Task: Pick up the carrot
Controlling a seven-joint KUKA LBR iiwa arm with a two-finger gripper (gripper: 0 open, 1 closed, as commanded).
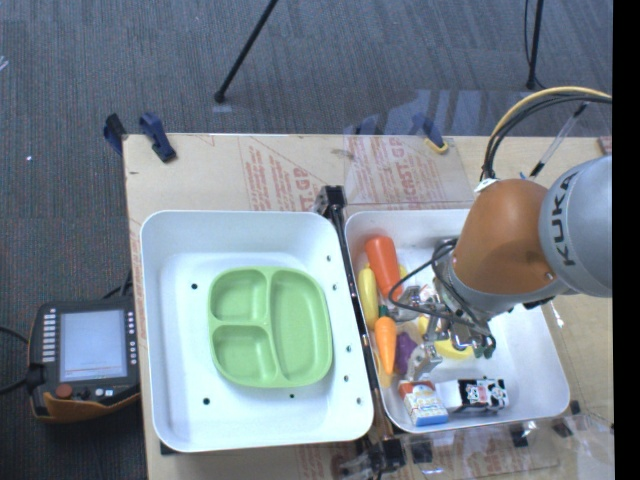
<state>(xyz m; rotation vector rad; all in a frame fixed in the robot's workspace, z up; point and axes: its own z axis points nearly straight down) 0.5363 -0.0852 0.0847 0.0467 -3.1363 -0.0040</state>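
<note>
Your carrot (385, 345) lies in the right bin (545, 368), hard against its left wall, a small orange piece with its long axis running roughly up and down the view, tip toward the near edge. The end effector (432, 353) hangs just to the carrot's right, low over the clutter, so the move you need is a short shift left. Whether it is apart or together, you cannot tell from here; the wrist hides too much. Watch the company: a larger orange-red piece (381, 260) sits above the carrot, a yellow piece (368, 296) beside it, a purple piece (404, 351) just to its right. Room is tight, wall on one side, neighbours on the other. The left bin (170, 268) holds a green divided plate (270, 326), and the worktop (250, 168) beyond is bare cardboard.
</note>
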